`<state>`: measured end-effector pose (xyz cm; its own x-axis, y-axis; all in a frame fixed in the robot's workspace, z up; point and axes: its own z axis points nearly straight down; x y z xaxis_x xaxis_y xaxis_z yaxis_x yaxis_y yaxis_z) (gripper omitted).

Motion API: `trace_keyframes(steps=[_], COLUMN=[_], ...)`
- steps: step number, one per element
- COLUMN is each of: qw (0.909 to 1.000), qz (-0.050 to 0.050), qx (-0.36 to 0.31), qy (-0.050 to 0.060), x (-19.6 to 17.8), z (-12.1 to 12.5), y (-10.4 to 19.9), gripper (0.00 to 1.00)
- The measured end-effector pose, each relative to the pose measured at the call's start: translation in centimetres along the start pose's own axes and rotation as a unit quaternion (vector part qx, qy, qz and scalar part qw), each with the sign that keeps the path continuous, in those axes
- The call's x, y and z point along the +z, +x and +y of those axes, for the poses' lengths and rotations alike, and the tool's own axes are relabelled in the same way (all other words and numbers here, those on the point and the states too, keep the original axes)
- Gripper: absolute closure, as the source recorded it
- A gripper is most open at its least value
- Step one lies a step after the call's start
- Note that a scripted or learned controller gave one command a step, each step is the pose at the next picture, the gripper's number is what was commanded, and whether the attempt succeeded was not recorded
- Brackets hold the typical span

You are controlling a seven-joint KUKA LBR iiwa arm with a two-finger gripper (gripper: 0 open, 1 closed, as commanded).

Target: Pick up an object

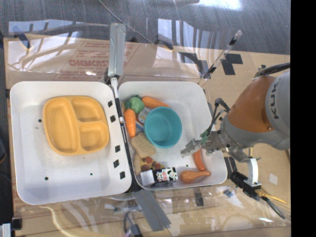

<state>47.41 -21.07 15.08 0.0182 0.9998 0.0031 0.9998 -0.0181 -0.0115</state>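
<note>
Tool (196, 149) low in right white bin (210, 107), by right wall – finger spread, grip unclear. Small orange sausage-shaped toy (199, 160) just beneath, touching or not – cannot tell. Teal plastic bowl (163, 126) left of it.

red lettering is seen on the cardboard sheet (84, 58) at the upper left of the frame, partly readable as "chemcas"; the smaller lines cannot be read. "ku" is seen on the arm (274, 105) at the right edge.

Bright even daylight, window glare streaking the clear panels (163, 38), soft shadows, slightly coarse focus throughout.
</note>
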Motion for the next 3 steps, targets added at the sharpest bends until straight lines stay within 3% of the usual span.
trace_keyframes(steps=[1, 2, 3], qw=[0.9999, 0.9999, 1.0], qz=[-0.006, -0.005, -0.001], qx=[0.002, 0.0, 0.003], qy=[-0.013, -0.014, -0.005], x=[5.1, 4.1, 1.2], z=[0.8, 0.9, 0.3], y=[0.1, 0.1, 1.9], gripper=[0.0, 1.0, 1.0])
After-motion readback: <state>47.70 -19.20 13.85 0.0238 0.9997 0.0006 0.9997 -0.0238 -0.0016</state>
